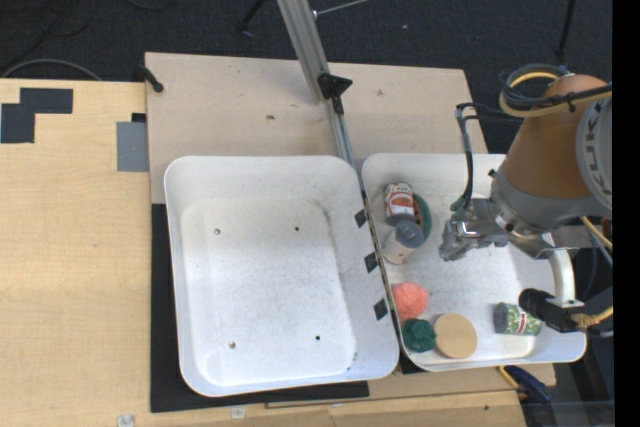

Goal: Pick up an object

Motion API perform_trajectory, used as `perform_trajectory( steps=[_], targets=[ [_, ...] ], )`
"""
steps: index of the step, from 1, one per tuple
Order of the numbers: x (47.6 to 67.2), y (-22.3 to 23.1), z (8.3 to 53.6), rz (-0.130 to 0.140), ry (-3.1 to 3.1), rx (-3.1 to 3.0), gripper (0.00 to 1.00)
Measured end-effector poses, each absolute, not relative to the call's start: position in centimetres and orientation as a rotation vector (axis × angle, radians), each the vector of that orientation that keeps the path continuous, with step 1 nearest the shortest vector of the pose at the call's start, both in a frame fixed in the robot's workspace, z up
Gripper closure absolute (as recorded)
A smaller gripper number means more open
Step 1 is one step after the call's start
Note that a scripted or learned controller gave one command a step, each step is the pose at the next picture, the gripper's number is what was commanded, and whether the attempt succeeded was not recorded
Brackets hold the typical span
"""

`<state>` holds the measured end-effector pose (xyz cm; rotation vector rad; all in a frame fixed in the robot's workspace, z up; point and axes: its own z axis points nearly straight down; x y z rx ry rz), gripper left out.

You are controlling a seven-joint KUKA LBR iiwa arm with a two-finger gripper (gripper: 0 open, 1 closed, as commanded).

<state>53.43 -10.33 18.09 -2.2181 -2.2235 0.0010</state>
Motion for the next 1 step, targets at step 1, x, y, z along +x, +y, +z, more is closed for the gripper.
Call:
perform_trajectory(
  steps=[1],
  targets=[
    [53.57,-10.43,23.15,0.001,-2.224,-2.219,1.0]
  ],
)
